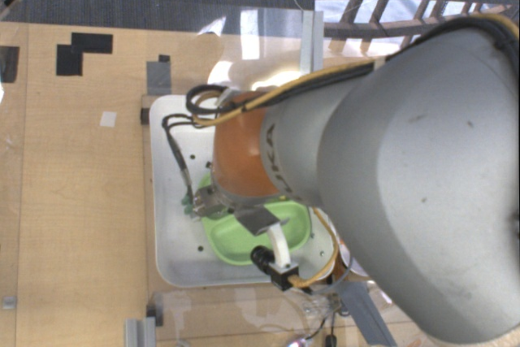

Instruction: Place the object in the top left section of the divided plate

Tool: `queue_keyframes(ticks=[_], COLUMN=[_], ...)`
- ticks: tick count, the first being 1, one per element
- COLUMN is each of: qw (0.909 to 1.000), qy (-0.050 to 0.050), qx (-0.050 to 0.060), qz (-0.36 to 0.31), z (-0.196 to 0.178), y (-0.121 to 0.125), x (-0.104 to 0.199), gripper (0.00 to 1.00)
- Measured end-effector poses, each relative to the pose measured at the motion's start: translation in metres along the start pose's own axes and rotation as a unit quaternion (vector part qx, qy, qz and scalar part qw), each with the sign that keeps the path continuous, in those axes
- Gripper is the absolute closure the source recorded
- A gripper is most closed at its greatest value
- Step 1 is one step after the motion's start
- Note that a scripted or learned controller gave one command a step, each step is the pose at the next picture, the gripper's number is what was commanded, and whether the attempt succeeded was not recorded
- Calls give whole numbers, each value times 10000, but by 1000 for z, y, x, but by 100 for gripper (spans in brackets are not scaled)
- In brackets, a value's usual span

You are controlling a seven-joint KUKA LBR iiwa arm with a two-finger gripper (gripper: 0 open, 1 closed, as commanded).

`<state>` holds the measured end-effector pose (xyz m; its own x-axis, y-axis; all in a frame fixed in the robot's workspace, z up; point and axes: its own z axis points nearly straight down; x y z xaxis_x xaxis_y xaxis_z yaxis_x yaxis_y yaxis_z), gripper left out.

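Green divided plate [244, 244] lies toward five o'clock in the white bin [171, 256], half covered by the arm [244, 154]. The gripper [203, 203] hangs at its ten o'clock rim. Whether it is spread or pinching cannot be told, and the object is hidden. A misjudged release could land outside the top-left section.

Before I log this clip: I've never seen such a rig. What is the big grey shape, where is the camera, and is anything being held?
The big grey shape is a robot arm, very close to the lens; the orange band sits just above its wrist. The one camera is fixed above the wooden bench and looks down at a slant, with the arm reaching in from the right. On the bench stands a shallow white bin, and in it lies a green divided plate, partly hidden under the wrist. Whether anything is held cannot be told, because the wrist covers that spot.
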<state>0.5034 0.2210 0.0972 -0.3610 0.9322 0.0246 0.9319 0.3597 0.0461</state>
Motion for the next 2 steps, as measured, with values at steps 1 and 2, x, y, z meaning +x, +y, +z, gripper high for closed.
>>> queue_keyframes(ticks=[1,2], qw=[9995,9995], qy=[-81,-104], qx=[237,259], qz=[176,-119], z=[9,-8], y=[152,101], x=[-58,-29], gripper=[100,100])
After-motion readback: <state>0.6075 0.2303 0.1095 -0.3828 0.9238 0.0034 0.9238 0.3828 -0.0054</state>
